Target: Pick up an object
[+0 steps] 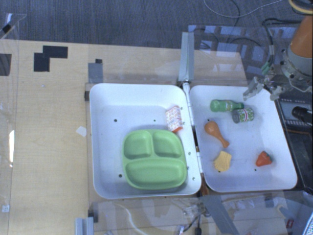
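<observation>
In the right bin [281,131] lie a green bottle [226,105] on its side, a green can [243,115], a toy chicken drumstick [216,132], a yellow wedge [222,161] and a small red piece [263,159]. My gripper [262,93] hangs over that bin's far right corner, above and to the right of the bottle and can. Its fingers stand apart, so it is open with nothing between them. The arm's orange band [302,38] is at the view's right edge.
The left bin [105,131] holds a green divided plate [154,159] and a small pink-and-white packet [173,118] near the inner wall. A metal post [186,58] stands behind the seam between the bins. Cables [230,6] lie on the floor beyond.
</observation>
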You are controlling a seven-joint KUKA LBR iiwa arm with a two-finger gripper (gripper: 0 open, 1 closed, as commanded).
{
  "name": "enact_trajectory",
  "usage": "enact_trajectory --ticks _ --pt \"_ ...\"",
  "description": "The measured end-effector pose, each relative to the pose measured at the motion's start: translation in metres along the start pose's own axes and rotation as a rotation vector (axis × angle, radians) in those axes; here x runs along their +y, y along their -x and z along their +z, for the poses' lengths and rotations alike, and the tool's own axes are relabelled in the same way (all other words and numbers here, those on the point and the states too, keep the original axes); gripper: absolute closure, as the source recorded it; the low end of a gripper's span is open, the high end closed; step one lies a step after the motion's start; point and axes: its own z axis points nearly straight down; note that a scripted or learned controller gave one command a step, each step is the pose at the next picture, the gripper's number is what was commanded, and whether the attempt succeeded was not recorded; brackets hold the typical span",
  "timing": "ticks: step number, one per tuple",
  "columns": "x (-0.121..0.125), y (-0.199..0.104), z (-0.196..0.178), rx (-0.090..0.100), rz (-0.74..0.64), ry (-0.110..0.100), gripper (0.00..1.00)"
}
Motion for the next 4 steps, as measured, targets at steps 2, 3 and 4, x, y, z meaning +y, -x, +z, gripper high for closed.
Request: enact_trajectory --ticks 2,3,4 --pt "0.022 0.014 0.157 -0.001 -0.115 0.003 0.00" --pt "-0.006 -0.015 0.166 -0.001 -0.214 0.006 0.00" --pt "-0.002 -0.015 0.151 -0.004 -0.215 0.018 1.00"
